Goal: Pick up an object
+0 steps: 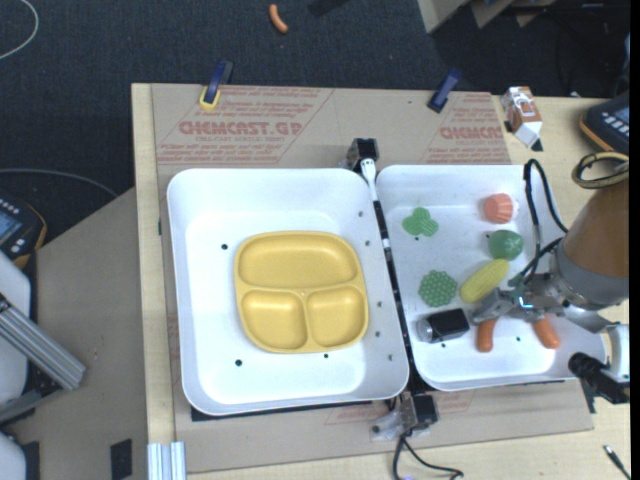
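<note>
The right bin (455, 368) holds several small toys. A yellow corn cob (484, 280) lies near its middle, with a round green bumpy piece (437, 288) to its left and a black block (445, 324) below that. Farther back are a green leafy piece (420, 222), an orange-red piece (497, 207) and a green pepper (505, 244). Two orange carrot-like pieces (485, 336) (546, 334) lie near the front. My gripper (514, 304) hangs low over the bin, just right of the corn cob and between the two carrots. I see nothing held in it.
The left bin (200, 368) holds a yellow divided plate (300, 290). The arm's grey wrist and orange band (600, 248) cover the right bin's right edge, with a black cable (530, 203) looping over it. Clamps sit at the bench's back edge.
</note>
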Robot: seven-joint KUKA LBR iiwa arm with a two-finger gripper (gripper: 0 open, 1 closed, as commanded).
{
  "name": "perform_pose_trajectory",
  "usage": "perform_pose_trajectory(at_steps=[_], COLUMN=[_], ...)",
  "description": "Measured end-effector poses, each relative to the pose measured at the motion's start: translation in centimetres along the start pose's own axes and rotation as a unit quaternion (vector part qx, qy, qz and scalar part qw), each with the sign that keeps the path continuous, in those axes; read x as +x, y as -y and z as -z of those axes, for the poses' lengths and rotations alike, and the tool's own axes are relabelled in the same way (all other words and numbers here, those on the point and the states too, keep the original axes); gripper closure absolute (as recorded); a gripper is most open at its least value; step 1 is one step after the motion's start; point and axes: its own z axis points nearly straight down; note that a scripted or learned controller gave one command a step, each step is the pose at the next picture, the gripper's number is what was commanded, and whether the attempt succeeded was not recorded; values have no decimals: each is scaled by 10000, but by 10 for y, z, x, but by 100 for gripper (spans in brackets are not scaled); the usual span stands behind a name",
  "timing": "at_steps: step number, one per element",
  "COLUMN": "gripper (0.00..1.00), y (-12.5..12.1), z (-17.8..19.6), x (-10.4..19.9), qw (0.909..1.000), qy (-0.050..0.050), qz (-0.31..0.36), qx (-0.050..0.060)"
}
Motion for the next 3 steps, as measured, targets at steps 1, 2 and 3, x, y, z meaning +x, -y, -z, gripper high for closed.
perform_pose_trajectory(at_steps=[1,2,3], gripper=[100,100,100], y=[-1,1,2], z=[14,76,134], x=[-1,-2,-12], qw=[10000,10000,10000], qy=[18,33,39], qz=[-6,4,1], qx=[-38,-61,-72])
